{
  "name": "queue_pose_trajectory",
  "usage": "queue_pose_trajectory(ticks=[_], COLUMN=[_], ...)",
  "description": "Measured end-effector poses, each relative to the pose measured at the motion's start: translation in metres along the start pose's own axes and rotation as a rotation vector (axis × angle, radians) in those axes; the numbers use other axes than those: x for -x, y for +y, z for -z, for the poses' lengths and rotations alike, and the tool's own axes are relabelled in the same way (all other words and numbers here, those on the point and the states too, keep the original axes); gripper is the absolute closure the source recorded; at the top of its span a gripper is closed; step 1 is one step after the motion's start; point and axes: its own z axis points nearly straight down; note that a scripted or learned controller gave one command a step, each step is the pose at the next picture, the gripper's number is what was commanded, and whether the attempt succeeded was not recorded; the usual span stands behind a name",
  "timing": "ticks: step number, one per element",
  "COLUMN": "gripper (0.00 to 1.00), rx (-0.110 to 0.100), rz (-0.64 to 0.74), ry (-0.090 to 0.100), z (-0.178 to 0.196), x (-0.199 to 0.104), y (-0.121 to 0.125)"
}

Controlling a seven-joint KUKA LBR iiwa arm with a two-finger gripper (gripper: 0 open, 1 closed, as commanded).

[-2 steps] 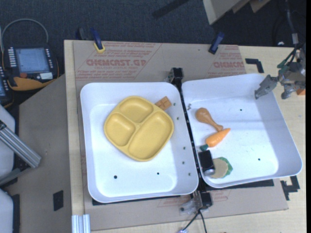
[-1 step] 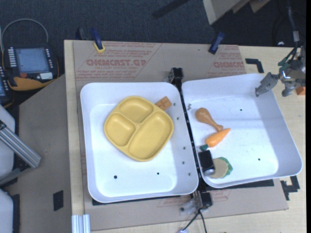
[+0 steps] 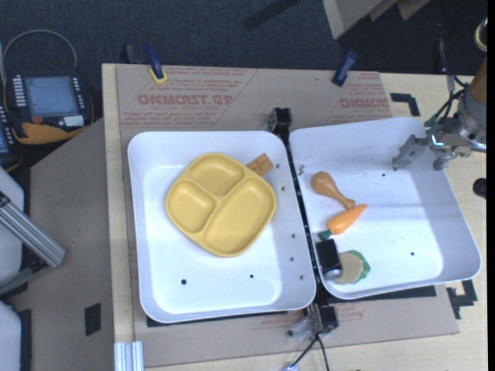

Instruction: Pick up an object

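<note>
Yellow three-compartment plastic plate (image 3: 222, 203) fills the left shallow white bin (image 3: 155, 284). The right white bin (image 3: 433, 238) holds an orange carrot toy (image 3: 345, 219) near its left wall. The end effector (image 3: 424, 151), fingers spread, grips nothing above that bin's far-right corner.

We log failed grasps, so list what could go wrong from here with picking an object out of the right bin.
1. The carrot touches the tan drumstick-shaped toy, so closing on one may shove or drag the other.
2. The black block and round greenish piece sit against the right bin wall, leaving little finger room.
3. The gripper hangs at the far edge, away from all of them, and may close on nothing.
</note>
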Motion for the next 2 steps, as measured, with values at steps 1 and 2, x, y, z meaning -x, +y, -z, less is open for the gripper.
queue_pose_trajectory(ticks=[1,2], gripper=[0.0,0.0], rx=[-0.004,0.012], rz=[0.003,0.008], ry=[0.008,0.011], z=[-0.063,-0.087], x=[-0.002,-0.009], y=[0.0,0.006])
